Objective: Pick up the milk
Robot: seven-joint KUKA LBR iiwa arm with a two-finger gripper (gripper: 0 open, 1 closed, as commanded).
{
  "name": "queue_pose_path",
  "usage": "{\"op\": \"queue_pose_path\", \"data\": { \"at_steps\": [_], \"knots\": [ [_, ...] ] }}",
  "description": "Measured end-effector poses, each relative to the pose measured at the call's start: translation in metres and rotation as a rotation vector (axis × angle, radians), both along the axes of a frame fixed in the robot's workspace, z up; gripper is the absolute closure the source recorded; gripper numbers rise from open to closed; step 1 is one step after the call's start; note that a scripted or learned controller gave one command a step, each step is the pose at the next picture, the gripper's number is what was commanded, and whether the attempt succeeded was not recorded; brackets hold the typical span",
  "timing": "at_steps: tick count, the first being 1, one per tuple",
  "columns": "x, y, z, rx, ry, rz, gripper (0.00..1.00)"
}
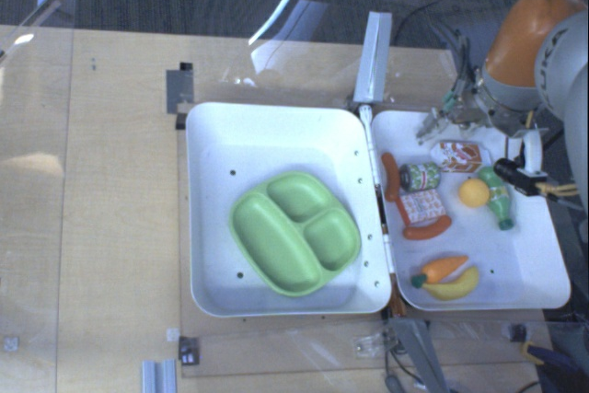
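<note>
The milk (459,156) is a small white and red carton lying near the far edge of the right bin (543,276). My gripper (450,126) hangs just beyond it, over the bin's far rim, a little above the carton. Its thin metal fingers (427,129) are spread open, with nothing between them. The grey arm with its orange band (529,37) comes in from the upper right.
Around the milk lie a can (421,177), a yellow fruit (474,192), a green bottle (498,203), two sausages (390,176), a red packet (422,207), a carrot (443,267) and a banana (452,287). The left bin (212,143) holds a green divided plate (294,231).
</note>
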State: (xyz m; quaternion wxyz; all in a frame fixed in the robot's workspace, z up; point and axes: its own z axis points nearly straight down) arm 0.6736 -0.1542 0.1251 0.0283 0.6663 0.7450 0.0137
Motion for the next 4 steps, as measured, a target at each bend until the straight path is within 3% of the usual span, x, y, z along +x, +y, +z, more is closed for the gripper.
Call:
{"op": "queue_pose_path", "data": {
  "at_steps": [1, 2, 3, 4],
  "knots": [
    [-0.050, -0.031, -0.036, 0.012, 0.049, 0.083, 0.00],
    [-0.057, -0.051, -0.010, 0.010, 0.051, 0.149, 0.00],
    [-0.077, -0.002, 0.005, 0.014, 0.054, 0.082, 0.00],
    [-0.100, -0.036, -0.009, 0.007, 0.053, 0.243, 0.00]
  ]
}}
